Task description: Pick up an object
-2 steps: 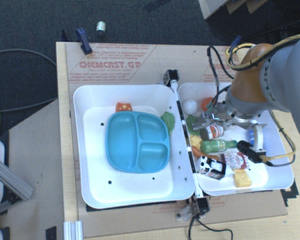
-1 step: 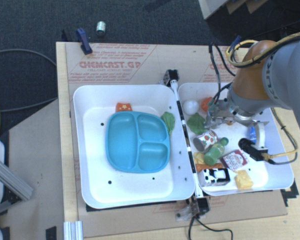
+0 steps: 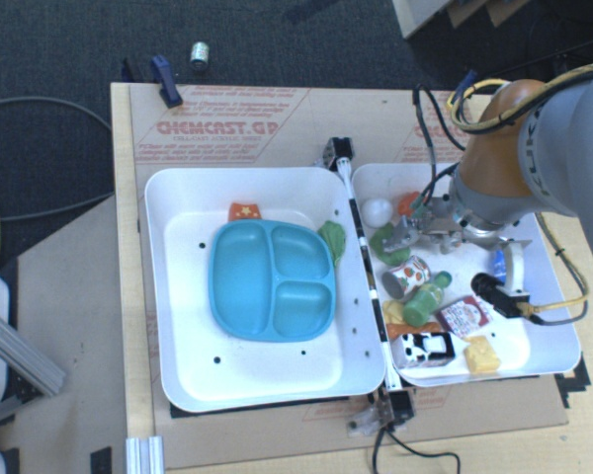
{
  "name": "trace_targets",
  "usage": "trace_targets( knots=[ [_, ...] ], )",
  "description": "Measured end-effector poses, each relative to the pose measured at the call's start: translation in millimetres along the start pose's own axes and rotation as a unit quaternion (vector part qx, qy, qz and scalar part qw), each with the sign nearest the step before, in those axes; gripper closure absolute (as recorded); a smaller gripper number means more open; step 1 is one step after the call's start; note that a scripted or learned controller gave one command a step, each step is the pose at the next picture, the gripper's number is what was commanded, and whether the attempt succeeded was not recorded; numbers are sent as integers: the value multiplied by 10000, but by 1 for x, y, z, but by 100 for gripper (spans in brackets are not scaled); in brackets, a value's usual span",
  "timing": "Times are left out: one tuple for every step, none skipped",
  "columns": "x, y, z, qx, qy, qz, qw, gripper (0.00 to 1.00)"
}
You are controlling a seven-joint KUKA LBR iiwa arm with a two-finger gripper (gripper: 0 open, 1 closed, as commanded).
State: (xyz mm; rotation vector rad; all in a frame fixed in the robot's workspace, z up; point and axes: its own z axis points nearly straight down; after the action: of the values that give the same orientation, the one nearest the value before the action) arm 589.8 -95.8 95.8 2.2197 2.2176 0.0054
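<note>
The grey gripper [image 3: 407, 233] hung low in the right white bin [image 3: 558, 349], over a green rounded toy [image 3: 383, 240] beside a white ball [image 3: 377, 210]; its grip was perhaps hidden, so I cannot tell whether it held anything.

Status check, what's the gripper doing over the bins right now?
Gripper low in right bin, among cluttered small objects. Nothing seen held. Blue divided plate in left bin.

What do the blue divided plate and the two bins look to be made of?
Blue divided plate: likely moulded plastic, with uniform colour, a soft sheen and rounded compartment ridges. Left bin and right bin: probably thin formed white plastic, smooth and semi-gloss with rounded lips; the exact type is unclear.
</note>
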Motion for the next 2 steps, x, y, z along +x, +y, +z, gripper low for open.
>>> trace_targets(
  knots=[
    [-13,61,17,265,36,-34,9996,0],
    [-12,64,5,186,16,-17,9998,100]
  ],
)
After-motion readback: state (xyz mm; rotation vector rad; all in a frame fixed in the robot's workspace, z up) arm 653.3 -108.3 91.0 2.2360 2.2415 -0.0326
